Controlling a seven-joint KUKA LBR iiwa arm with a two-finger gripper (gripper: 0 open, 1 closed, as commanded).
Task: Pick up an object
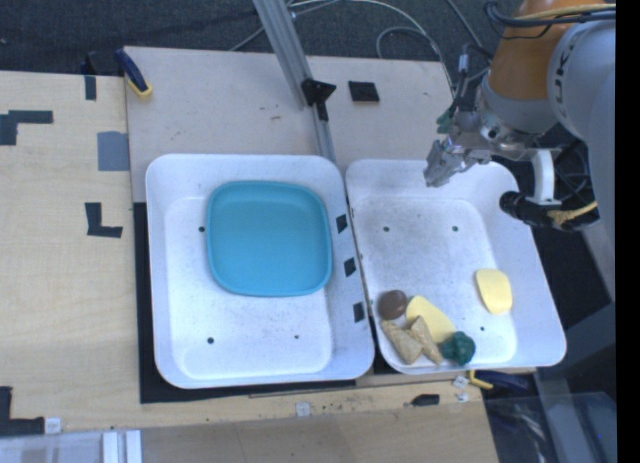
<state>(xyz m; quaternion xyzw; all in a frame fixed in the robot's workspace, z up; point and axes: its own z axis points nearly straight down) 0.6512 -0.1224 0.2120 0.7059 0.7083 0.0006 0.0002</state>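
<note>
Objects available for picking lie in the right bin [520, 251], grouped toward its near edge. You will find a pale yellow oval piece [493, 290] near the right wall, apart from the rest. Left of it, a cluster sits against the near left corner: a brown round item [391, 303], a yellow wedge [428, 313] just beside it, two tan bread-like pieces [410, 340] touching one another, and a dark green item [459, 348] at the right end of the cluster. The exact identity of these small items cannot be read at this resolution.

Locate the pincer [438, 175] at the far left corner of the right bin, over the bin's rim area and well apart from every object in the cluster. You cannot tell from this view whether its fingers are spread or pressed together; nothing is visible between them. The arm [560, 51] enters from the right, with its orange band at the far right of the scene.

The left bin [170, 281] holds a teal square plate [268, 238], lying flat in the far half of that bin. Both bins rest side by side on the counter [60, 251]. A grey pole [285, 31] rises from the far side between the bins.
</note>
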